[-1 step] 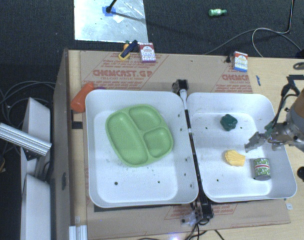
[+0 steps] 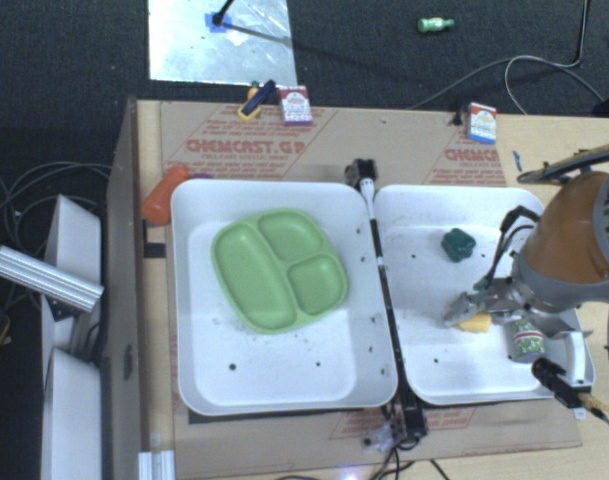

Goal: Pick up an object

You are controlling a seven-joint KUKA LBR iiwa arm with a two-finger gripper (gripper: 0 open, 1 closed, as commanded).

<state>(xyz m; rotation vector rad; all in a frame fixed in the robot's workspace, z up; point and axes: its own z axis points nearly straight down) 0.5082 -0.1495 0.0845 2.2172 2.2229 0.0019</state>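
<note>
The right bin (image 2: 424, 368) holds three small things. A dark teal lump (image 2: 458, 243) lies toward its back. A yellow piece (image 2: 475, 322) lies right of the middle. A small can with a green and red label (image 2: 527, 341) lies just right of the yellow piece. My gripper (image 2: 469, 308) is low in this bin, directly over the yellow piece and partly covering it. The grey arm with its orange band (image 2: 579, 233) reaches in from the right and hides the bin's right side.
The left bin (image 2: 214, 368) carries a light green divided plate (image 2: 279, 268). An orange object (image 2: 162, 194) lies on the cardboard outside the left bin's back corner. Two small red and white boxes (image 2: 296, 105) (image 2: 481, 123) stand behind the bins.
</note>
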